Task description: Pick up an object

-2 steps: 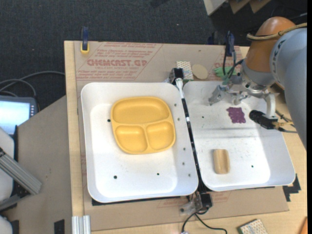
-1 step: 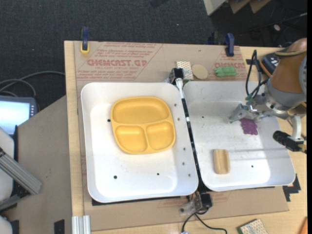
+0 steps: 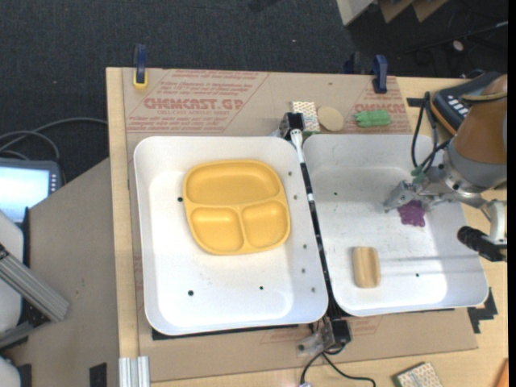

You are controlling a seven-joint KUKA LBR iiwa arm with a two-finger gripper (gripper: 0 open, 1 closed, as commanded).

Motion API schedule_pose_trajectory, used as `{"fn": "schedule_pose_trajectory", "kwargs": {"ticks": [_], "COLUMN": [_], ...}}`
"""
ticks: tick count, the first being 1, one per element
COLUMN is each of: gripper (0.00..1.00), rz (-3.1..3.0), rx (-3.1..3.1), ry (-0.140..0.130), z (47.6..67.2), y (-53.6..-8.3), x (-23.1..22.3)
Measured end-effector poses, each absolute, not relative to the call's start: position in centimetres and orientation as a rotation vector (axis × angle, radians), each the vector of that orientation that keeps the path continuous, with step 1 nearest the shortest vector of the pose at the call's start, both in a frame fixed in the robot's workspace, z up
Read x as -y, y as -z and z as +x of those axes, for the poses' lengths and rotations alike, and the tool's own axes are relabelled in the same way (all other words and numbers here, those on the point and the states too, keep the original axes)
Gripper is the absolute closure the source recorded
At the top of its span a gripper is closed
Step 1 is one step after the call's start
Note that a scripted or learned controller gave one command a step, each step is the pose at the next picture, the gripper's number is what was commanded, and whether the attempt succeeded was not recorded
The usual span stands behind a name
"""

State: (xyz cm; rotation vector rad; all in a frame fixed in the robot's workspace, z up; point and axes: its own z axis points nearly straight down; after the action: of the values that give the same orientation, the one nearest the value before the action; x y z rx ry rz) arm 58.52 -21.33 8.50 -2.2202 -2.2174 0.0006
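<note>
The end effector (image 3: 413,193) hangs low in the right bin (image 3: 451,293), directly over a small purple object (image 3: 413,213); whether its fingers are apart or together cannot be told. A tan block (image 3: 365,266) lies nearer the front of the same bin. The left bin (image 3: 157,256) holds a yellow divided plate (image 3: 237,205).

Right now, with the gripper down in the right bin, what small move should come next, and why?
Probably close the gripper and lift slightly. It sits low over the purple object in the right bin, apparently touching it. Whether the object lies between the fingers is unclear, so a short lift would test the grasp.
</note>
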Motion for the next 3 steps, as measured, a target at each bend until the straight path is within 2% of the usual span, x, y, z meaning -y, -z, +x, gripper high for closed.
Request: {"fn": "schedule_pose_trajectory", "kwargs": {"ticks": [1,2,3], "gripper": [1.0,0.0,0.0], "rz": [-2.223,-2.223,-2.216], "rx": [2.22,2.22,2.216], "ry": [0.001,0.001,-0.003], "z": [58.7,58.7,54.2], "y": [-9.5,-9.5,-8.4], "x": [21.3,21.3,17.0]}}
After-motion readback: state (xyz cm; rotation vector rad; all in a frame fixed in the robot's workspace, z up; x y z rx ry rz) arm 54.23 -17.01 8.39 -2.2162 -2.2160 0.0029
